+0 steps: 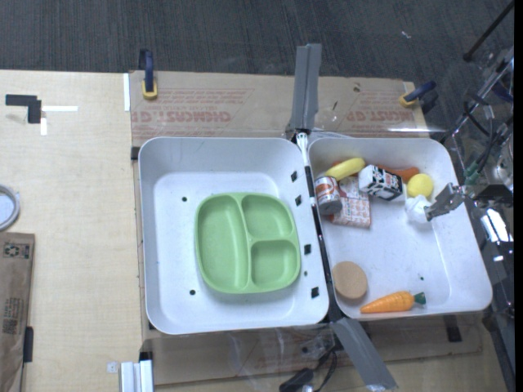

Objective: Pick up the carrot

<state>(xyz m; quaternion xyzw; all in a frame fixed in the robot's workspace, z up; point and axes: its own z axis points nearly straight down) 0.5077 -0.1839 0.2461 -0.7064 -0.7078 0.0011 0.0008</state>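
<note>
Camera view: pincer (441,202) hovering at the right bin's (470,243) three o'clock, fingers unreadable; carrot (391,302) lying untouched at six o'clock. Approach pending: swinging down there.

green tray (247,243), banana (346,168), can (328,193)

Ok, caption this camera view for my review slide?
Carrot lies at the right bin's near edge beside a tan disc; gripper hovers near the lemon.
</note>
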